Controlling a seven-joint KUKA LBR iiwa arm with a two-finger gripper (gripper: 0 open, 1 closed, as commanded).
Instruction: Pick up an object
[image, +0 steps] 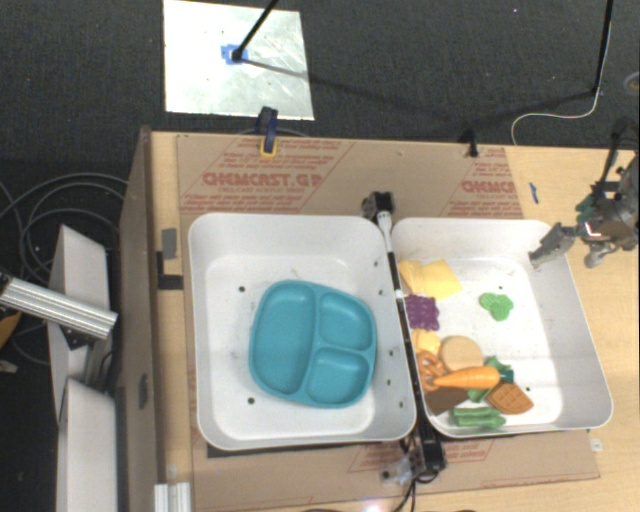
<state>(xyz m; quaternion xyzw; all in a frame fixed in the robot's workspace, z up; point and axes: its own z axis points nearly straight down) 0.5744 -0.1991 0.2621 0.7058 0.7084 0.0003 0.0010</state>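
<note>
The right bin (575, 330) holds a pile of toy food along its left and front side. In it are a yellow cheese slice (436, 278), purple grapes (421, 312), a green leafy piece (495, 305), a tan bun (460, 351), an orange carrot (466, 378), a waffle-patterned piece (511, 400) and a green pod (475, 418). My gripper (568, 254) hovers above the bin's far right corner, clear of the food. Its fingers are spread open, with nothing between them.
The left bin (225, 300) holds a blue divided plate (312, 343). A black divider (398, 320) runs between the two bins. Both bins rest on a cardboard sheet (300, 175), with cables trailing at the left and upper right.
</note>
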